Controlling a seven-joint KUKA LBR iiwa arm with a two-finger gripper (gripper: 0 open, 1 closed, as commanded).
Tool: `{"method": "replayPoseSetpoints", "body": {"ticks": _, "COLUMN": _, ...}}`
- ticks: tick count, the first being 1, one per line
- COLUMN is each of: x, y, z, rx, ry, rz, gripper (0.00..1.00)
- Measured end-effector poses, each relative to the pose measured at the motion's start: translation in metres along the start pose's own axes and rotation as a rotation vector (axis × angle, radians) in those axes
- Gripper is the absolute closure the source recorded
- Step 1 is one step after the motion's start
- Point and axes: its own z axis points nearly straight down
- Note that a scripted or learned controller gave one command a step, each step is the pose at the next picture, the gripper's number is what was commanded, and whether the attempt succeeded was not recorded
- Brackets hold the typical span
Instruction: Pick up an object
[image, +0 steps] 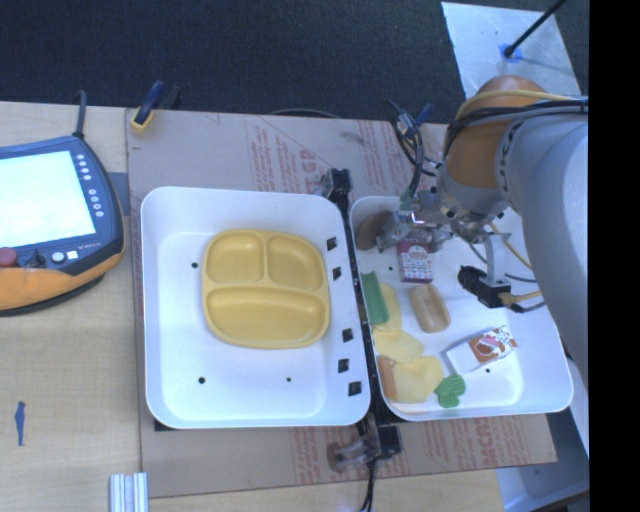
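Note:
My gripper (416, 238) hangs over the far end of the right bin (545, 395), under the orange-banded wrist (487, 150). Just below it in the view lies a small red and white carton (416, 266); whether they touch I cannot say. A brown round item (367, 233) sits to the gripper's left. Nearer the front lie a tan bread roll (431, 308), a green strip (373, 297), yellow pieces (401, 346), a green broccoli-like toy (450, 390) and a white packet with a red print (482, 349).
The left bin (170, 390) holds a yellow divided tray (266, 288). A black divider with clamps (347, 300) runs between the bins. A teach pendant (50, 225) lies at the far left of the bench. Cables (500, 290) hang by the arm.

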Motion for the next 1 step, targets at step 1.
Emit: {"method": "replayPoseSetpoints", "body": {"ticks": 1, "x": -0.0023, "y": -0.0527, "z": 0.0011, "rx": 0.009, "ry": 0.000, "rz": 0.004, "gripper": 0.00}}
